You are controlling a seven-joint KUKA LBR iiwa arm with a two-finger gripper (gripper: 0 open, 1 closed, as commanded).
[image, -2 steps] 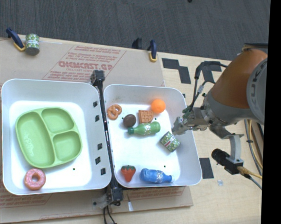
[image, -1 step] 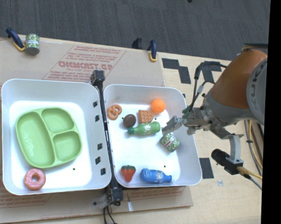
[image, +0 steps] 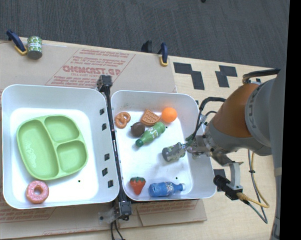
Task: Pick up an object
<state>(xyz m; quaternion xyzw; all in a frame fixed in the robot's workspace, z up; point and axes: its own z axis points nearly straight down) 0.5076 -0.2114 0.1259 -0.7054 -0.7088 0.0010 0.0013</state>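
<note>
Fingers (image: 175,153) near right bin's (image: 201,193) edge

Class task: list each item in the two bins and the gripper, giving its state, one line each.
Green bottle: lying tilted.
Blue bottle: lying flat.
Strawberry: resting, right bin.
Orange: resting near the back wall.
Pretzel: flat.
Donut: flat, left bin.
Green plate: upright.
Gripper: inside right bin.

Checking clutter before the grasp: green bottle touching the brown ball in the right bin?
Touching. The camera view shows the green bottle's lower end butting against the brown ball, with no white bin floor visible between them.
</note>
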